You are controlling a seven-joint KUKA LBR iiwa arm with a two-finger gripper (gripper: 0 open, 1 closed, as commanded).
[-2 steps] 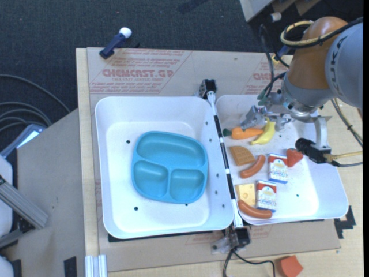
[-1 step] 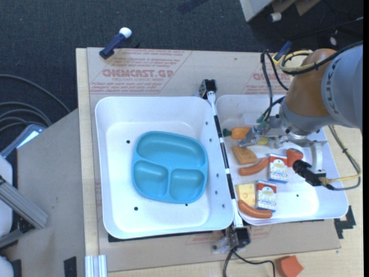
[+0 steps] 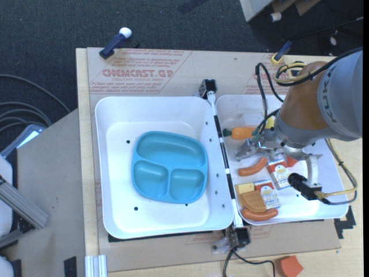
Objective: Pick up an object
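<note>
"CHEMCAST GP" on bench (image 3: 138,73), blue tray (image 3: 169,167)

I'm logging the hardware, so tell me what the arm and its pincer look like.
The arm is thick, rounded and grey, with a broad orange band above the wrist. Black cables loop along it. The pincer is small, metallic and silver-grey, and a black part with a cable hangs below the wrist.

The hand (image 3: 249,149) hangs low in the right bin (image 3: 230,105) beside a carrot (image 3: 241,133) and sausage (image 3: 253,166).
</note>
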